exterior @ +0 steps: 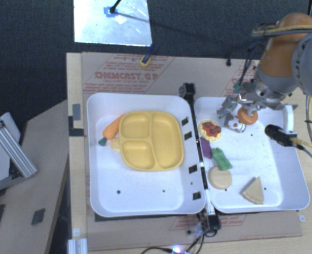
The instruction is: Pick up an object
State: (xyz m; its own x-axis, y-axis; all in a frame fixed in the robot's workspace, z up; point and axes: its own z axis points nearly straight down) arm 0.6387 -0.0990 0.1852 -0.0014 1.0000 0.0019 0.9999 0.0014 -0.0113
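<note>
Gripper (235, 115) | fingers apart, low in right white bin (288, 157) | small round orange-brown toy (247, 115) beside it | likely light, rigid, slippery; pinch across middle

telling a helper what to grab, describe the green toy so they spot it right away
Look in the right bin, near its left wall. The green toy lies there between a pizza slice above and a tan disc below. It is the bin's sole green piece, a small slanted block beside a purple strip.

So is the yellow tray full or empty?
Empty: the yellow tray shows three bare compartments. The carrot lies beside it.
</note>
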